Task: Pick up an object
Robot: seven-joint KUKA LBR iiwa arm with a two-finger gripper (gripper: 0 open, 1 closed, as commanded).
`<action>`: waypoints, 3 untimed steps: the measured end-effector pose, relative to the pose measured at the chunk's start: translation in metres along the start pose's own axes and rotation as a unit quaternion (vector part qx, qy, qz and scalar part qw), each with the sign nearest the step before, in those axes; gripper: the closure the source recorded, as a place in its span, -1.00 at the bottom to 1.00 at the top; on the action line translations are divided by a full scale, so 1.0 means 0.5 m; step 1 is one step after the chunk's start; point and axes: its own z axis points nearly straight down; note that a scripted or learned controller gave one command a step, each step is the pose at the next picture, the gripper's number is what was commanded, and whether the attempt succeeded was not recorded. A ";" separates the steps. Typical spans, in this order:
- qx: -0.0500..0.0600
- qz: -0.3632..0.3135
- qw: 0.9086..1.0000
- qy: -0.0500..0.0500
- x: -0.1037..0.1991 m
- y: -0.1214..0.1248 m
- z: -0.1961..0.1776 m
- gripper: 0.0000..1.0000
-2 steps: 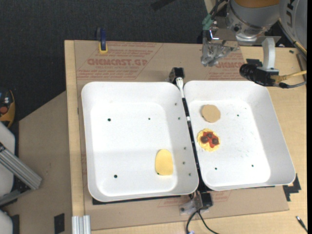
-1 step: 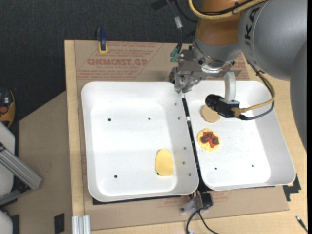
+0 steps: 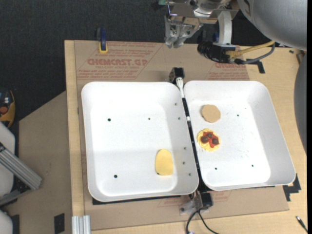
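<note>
while above bins, pincer (image 3: 176, 37) aloft

Both bins, left (image 3: 92, 130) & right (image 3: 273, 130), looked like smooth white plastic w/ a soft sheen. The board (image 3: 122, 57) under them was matt brown cardboard. The yellow piece (image 3: 164, 162) looked smooth, maybe plastic. The gripper (image 3: 178, 38) showed shiny metal parts.

A single fixed camera looks down at a slant from above the brown cardboard-covered counter (image 3: 122, 60), near enough to frame both shallow white plastic bins (image 3: 92, 130) side by side, the grey arm (image 3: 278, 11) entering from the right.
</note>
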 end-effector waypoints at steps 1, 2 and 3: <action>0.014 0.000 1.000 -0.002 0.112 0.007 0.176 1.00; 0.013 0.001 1.000 -0.002 0.205 0.005 0.304 1.00; 0.010 0.005 1.000 -0.002 0.101 -0.032 0.259 1.00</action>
